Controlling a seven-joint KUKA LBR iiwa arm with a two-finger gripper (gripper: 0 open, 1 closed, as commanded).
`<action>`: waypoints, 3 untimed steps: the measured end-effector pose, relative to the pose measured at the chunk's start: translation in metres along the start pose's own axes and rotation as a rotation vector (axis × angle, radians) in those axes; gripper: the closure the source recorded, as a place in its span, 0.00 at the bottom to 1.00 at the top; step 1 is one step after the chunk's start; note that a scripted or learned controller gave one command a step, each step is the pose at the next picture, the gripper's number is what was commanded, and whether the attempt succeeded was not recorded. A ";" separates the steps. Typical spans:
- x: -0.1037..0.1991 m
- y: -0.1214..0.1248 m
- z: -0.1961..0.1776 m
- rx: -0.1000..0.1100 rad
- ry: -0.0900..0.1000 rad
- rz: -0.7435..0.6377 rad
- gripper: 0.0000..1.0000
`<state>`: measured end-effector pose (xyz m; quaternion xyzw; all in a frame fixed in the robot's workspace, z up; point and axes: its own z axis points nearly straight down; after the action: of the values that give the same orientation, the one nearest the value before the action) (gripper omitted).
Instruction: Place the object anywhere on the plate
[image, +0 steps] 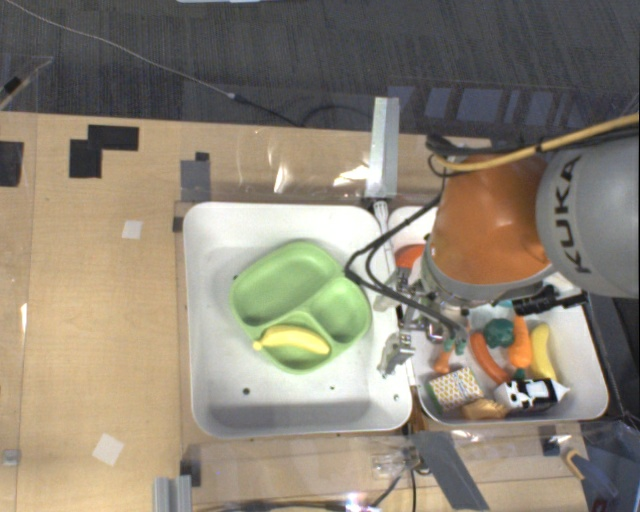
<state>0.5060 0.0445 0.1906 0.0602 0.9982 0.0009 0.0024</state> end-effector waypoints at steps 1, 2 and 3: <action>-0.003 0.001 -0.011 -0.002 -0.006 -0.002 1.00; -0.091 0.106 -0.047 -0.004 -0.005 -0.070 1.00; -0.073 0.065 0.007 0.000 0.000 -0.355 1.00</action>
<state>0.5862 0.1001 0.1845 -0.1169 0.9931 0.0004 0.0025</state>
